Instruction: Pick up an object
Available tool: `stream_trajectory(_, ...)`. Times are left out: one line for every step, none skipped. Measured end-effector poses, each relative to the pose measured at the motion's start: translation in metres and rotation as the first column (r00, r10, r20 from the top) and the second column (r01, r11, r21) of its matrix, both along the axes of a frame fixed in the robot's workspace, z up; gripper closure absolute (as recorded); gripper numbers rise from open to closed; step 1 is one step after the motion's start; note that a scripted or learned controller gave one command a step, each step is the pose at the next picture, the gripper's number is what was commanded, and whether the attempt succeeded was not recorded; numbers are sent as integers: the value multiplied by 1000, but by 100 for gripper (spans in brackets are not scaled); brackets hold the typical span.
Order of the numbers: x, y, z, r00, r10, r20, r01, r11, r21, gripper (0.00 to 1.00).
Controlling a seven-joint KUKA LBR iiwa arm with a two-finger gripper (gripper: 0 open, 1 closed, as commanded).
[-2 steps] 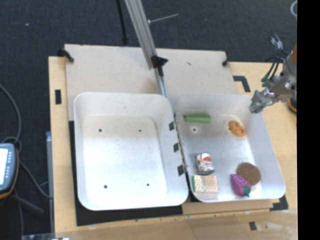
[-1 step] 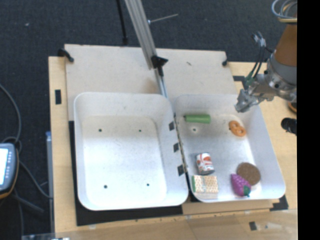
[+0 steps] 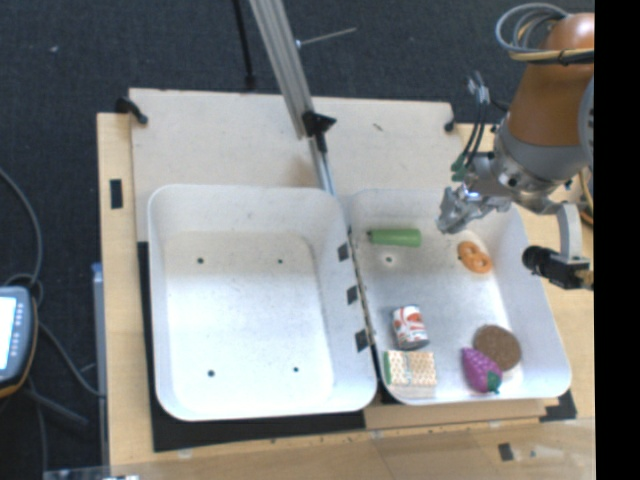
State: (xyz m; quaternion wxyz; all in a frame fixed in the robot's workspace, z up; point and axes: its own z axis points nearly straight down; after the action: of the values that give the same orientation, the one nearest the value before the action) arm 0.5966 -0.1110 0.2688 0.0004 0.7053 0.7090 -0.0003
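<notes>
Your arm is reaching in from the right, and its gripper is hanging over the top part of the right bin. You cannot tell from here how the gripper is set, because it is small and dark against the white. Nothing is showing in its grip. The green stick is lying flat just to the left of the gripper and a little below it, near the wall between the two bins. The orange thing is sitting just below the gripper, a bit to its right, close but apart from it. A small white ring is lying under the green stick. Farther down from the gripper, the red and white can is standing near the middle wall. Right under the can, the checked cloth is lying flat at the bottom edge of the bin. Down and to the right of the gripper, the brown round thing is resting near the bottom corner, and the purple toy is touching its lower left side. The left bin is sitting well away to the left of the gripper. A silver pole is slanting down to where the two bins are meeting.
</notes>
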Motion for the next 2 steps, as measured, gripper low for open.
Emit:
stream_trajectory(-11, 56, -7, 1000, 1, 0, -1, 1000, 1, 100)
stream_trajectory(-15, 105, -21, 1000, 0, 0, 0, 1000, 1, 100)
